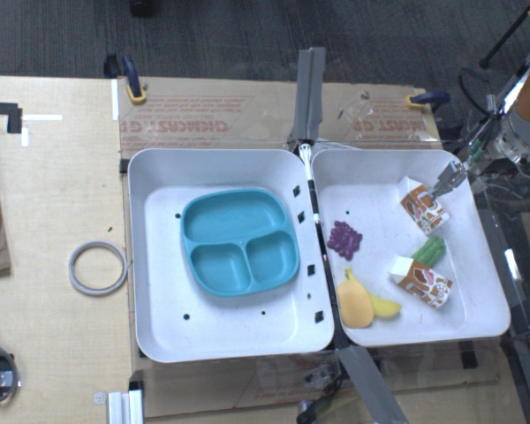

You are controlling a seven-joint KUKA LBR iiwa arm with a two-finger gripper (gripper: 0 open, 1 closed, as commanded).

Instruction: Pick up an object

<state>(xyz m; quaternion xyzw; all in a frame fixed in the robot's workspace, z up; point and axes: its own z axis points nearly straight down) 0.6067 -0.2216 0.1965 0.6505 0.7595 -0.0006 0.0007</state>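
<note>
Two white bins sit before me; my end effector [448, 177] hovers touching a patterned carton [422, 208] in the right bin [477, 316], though I cannot tell its grip state.

In the right bin lie 5 loose objects: a bunch of purple grapes [344, 238] near the left wall, a yellow pear [354, 305] touching a yellow banana [387, 307] at the front, and a green vegetable [429, 251]. 2 small cartons with orange and white pattern lie tilted, one carton [422, 208] toward the back right, the other carton [421, 280] just beside the green vegetable.
</note>
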